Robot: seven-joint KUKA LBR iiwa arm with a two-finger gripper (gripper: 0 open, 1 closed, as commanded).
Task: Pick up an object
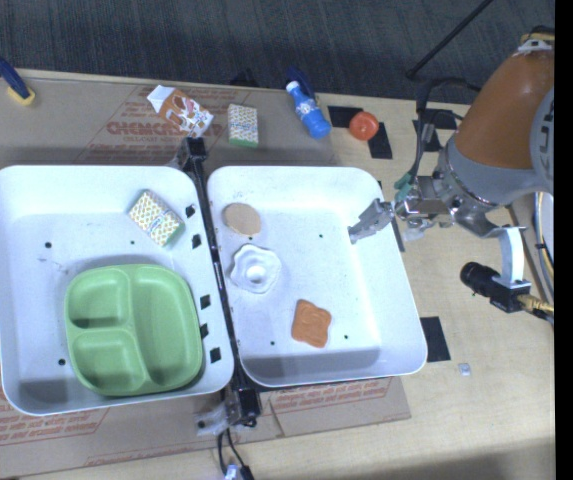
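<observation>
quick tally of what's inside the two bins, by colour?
Green: 1, the divided tray, left bin
Green-patterned: 1, the small box, left bin
Tan: 1, the round piece, right bin
White: 1, the crumpled item, right bin
Orange: 1, the toast-like piece, right bin
Total: 5

Blue bottle (308, 109) lying on bench behind right bin, orange ball (364, 125) just beside it, patterned packet (243, 125) and snack wrapper (179, 111) nearby, blue-yellow clamp (12, 79) at far-left corner.
</observation>
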